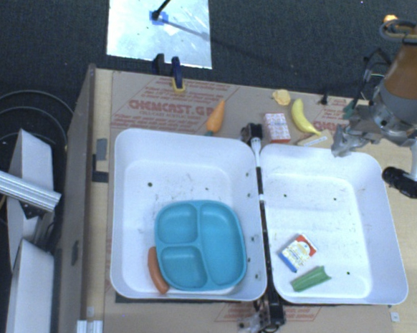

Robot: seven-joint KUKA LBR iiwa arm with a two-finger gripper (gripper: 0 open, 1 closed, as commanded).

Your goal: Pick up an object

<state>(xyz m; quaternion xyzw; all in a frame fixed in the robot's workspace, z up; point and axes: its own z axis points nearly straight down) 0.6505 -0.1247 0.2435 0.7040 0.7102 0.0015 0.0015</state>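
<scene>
My gripper (342, 145) hangs over the far edge of the right bin (378, 204), near its back right corner, with the grey and orange arm above it at the top right. Nothing shows between its fingers. In the right bin's near part lie a small colourful box (297, 252) and a green pod-shaped piece (309, 279). The left bin (131, 192) holds a blue divided plate (199, 245) and an orange sausage (158, 270) at the plate's near left.
Behind the bins on the cardboard lie a carrot (215, 117), a small pink box (277, 127), a banana (303, 117) and a yellow bit (281, 97). A black clamp (253, 133) sits at the bins' shared far corner. A black part (405, 183) of the arm juts out right of the bin.
</scene>
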